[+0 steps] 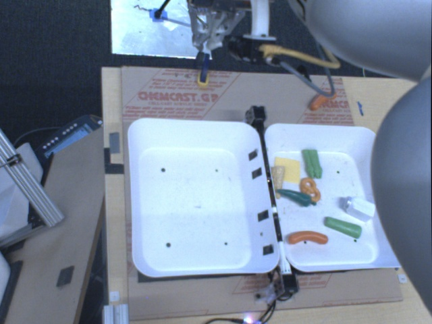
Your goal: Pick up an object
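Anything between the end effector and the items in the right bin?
Nothing visible. The end effector hangs beyond the far edge of the left bin, above the cardboard. The objects, among them the orange sausage and the yellow block, lie uncovered in the right bin. The black hinge strip between the bins sits low.

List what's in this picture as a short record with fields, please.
arm: grey, reaching in from the right
tool: up beyond the bins, over the brown board
left bin: white, shallow
right bin: yellow block, green piece, green cylinder, orange sausage shape, white item
outside bins: orange item on the board
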`<action>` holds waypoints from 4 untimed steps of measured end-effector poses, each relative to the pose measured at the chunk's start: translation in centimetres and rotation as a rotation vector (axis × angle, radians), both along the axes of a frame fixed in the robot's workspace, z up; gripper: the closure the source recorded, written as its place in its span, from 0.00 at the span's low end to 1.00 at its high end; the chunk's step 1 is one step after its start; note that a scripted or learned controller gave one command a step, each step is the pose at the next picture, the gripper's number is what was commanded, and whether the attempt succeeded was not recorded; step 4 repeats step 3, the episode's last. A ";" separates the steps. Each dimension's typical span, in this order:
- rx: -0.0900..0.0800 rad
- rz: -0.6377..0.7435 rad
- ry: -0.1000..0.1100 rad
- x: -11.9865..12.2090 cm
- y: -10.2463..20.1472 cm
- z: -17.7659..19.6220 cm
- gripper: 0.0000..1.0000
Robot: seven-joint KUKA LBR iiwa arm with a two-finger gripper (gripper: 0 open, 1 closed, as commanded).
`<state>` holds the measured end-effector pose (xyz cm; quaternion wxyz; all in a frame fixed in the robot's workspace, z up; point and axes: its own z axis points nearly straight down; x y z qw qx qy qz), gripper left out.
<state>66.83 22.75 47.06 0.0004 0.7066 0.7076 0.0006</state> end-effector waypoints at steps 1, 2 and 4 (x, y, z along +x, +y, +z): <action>-0.005 0.004 0.019 -7.7 0.7 -14.4 1.00; 0.007 0.003 -0.020 -0.7 0.6 5.6 1.00; 0.001 0.004 -0.002 0.0 0.7 5.5 1.00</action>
